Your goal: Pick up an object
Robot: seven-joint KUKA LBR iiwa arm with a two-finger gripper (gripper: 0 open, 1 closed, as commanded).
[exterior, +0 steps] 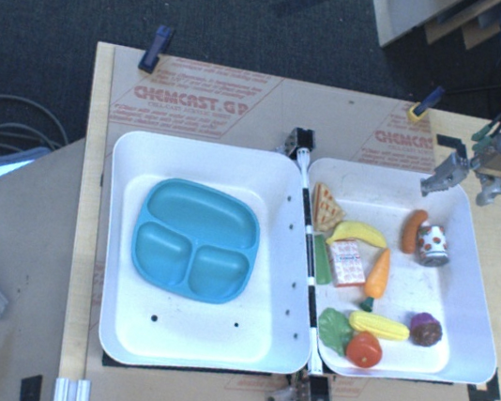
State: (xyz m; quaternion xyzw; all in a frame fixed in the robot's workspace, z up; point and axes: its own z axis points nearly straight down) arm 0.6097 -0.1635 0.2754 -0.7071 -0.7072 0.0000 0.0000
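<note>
My gripper [467, 184] hangs open above the far right corner of the right bin [477, 280], its two grey fingers spread with nothing between them. Just below it in the bin lie a hot dog [411, 230] and a small can [432, 244]. Further in the bin are a banana [360, 233], a waffle piece [326, 207], a red-and-white carton [347, 262], a carrot [377, 272], a green strip [321, 259], a corn cob [379, 326], a tomato [363, 349], a green leafy piece [334, 327] and a purple piece [425, 329].
The left bin [123, 221] holds a blue divided plate [195, 239]. Black clips [300, 141] join the bins along the centre seam. Cardboard [192, 95] lies under both bins. Blue and yellow clamps [154, 47] hold its far edge.
</note>
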